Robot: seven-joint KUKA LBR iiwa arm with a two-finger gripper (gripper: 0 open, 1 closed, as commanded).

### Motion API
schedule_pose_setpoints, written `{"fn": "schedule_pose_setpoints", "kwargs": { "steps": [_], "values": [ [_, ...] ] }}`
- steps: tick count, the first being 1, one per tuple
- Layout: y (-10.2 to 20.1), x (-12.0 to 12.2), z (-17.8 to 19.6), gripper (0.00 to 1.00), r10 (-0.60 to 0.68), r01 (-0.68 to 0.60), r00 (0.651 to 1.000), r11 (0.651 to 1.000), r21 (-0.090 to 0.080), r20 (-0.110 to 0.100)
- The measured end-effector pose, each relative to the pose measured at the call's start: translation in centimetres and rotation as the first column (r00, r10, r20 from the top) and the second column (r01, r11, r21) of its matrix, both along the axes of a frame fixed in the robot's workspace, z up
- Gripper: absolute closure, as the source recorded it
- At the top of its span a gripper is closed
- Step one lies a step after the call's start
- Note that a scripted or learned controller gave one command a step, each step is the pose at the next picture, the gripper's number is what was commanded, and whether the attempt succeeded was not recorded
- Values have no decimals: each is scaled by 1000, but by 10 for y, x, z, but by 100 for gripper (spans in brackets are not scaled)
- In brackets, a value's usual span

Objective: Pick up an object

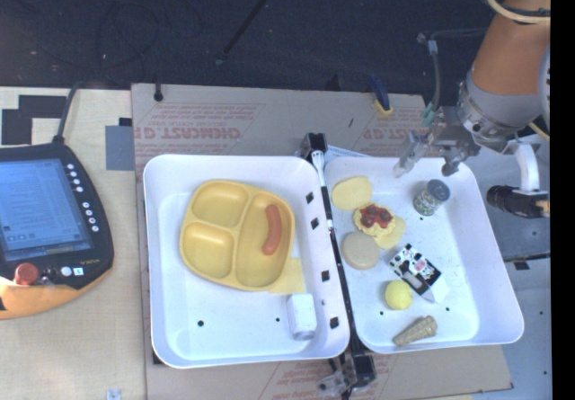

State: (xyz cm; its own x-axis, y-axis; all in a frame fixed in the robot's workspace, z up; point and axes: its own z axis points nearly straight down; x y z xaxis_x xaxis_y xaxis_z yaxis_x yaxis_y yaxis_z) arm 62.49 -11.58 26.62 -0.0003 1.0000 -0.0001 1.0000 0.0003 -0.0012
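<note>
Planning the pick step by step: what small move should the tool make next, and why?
Probably lower the tool toward the small grey jar. It hangs above the right bin's far edge, holding nothing, and the jar is the nearest object, standing apart from the rest.

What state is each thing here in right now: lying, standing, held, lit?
Gripper: above the right bin's far edge, fingers spread, holding nothing.
Sausage: lying in the yellow tray's right compartment.
Jar: tipped on its side, right bin.
Cone: lying flat.
Yellow ball: resting beside the cow-print box.
White block: lying in the left bin.
Tablet: screen lit.
</note>
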Motion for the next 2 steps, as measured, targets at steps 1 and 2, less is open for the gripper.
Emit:
{"fn": "schedule_pose_setpoints", "kwargs": {
  "steps": [1, 2],
  "values": [
    [-13, -33, -100, 0, -3, 3, 1000, 1000, 2, -13],
    [3, 21, -180, 0, 1, -1, 1000, 1000, 0, 6]
  ]
}}
